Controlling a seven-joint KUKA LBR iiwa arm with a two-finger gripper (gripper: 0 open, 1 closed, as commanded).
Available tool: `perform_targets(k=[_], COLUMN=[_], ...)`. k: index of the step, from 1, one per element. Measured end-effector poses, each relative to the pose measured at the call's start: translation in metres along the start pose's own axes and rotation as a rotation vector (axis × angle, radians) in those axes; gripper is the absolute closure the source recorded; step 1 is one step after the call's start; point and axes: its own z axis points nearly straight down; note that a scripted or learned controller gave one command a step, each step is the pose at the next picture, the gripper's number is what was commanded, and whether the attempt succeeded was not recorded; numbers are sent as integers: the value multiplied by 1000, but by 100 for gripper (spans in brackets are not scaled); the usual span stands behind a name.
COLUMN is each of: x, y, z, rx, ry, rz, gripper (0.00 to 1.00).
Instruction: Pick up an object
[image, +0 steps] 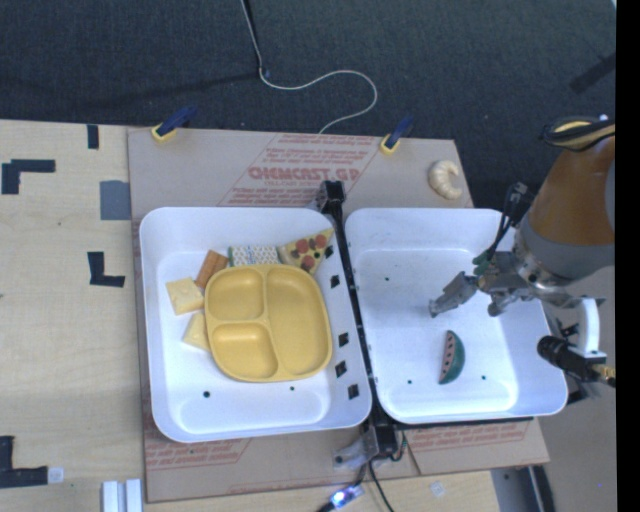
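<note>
A toy watermelon slice (450, 358), green-rinded with a red face, lies in the right bin (400, 395) toward its front right. My gripper (470, 302) hangs over the right part of that bin, just behind and above the slice, apart from it. Its two fingers are spread open, one reaching left (446, 299) and one at the right (497, 306), with nothing between them. In the left bin (250, 415) a yellow divided plate (268, 322) lies on several toy food pieces, among them a pizza slice (308, 248) and crackers (184, 296).
A cream-coloured item (447, 178) rests on the cardboard behind the right bin. Clamps (172, 122) (397, 132) hold the cardboard's back edge. The divider (345, 290) between the bins is black-marked. The arm's orange band (575, 190) stands over the right bin's right rim.
</note>
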Motion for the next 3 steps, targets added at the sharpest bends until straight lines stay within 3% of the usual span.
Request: perform_targets(k=[1, 3], x=[0, 5], y=[3, 5], z=[-7, 120], rx=[-13, -11], ry=[-2, -3], rz=[-4, -3], gripper=[0, 0])
